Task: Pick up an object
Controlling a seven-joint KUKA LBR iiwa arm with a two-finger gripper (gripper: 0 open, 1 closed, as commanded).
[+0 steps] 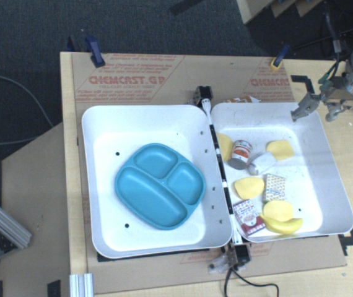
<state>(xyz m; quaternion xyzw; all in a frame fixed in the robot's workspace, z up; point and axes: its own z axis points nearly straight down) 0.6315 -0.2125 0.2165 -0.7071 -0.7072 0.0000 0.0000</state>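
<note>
The right bin (332, 172) holds several small items: a little can with a red label (241, 151), a pale grey piece (262, 163), yellow pieces (280, 148) (249, 187), a patterned packet (274, 187), a red-and-white packet (248, 215) and a yellow banana-like toy (281, 216). My gripper (316, 112) hovers over the bin's far right corner, well away from those items. Its fingers are spread open and hold nothing.
In the left bin (93, 147) lies a blue divided plate (158, 185). A black divider with clamps runs between the bins. Another yellow piece (225, 146) rests against the right bin's left wall. Cardboard covers the bench around the bins.
</note>
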